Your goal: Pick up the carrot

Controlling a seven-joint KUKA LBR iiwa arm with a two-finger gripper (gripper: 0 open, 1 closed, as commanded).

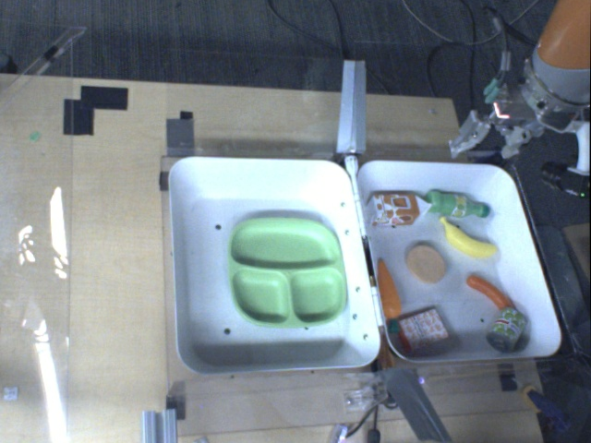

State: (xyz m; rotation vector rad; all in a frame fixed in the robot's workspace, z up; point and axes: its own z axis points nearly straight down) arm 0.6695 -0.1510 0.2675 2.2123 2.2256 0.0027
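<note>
While the gripper [489, 135] is hovering with its fingers [469, 137] spread apart and gripping nothing, the carrot [388, 289] is lying well below and to their left, against the left wall of the right bin [545, 284]. It is showing as a slim orange taper, narrow end pointing up the view. Behind the fingers, the arm [563, 44] is reaching in from the upper right, just beyond the bin's far rim.

Carrot [388, 288] against right bin's [545, 275] left wall, beside cookie [427, 263].
</note>
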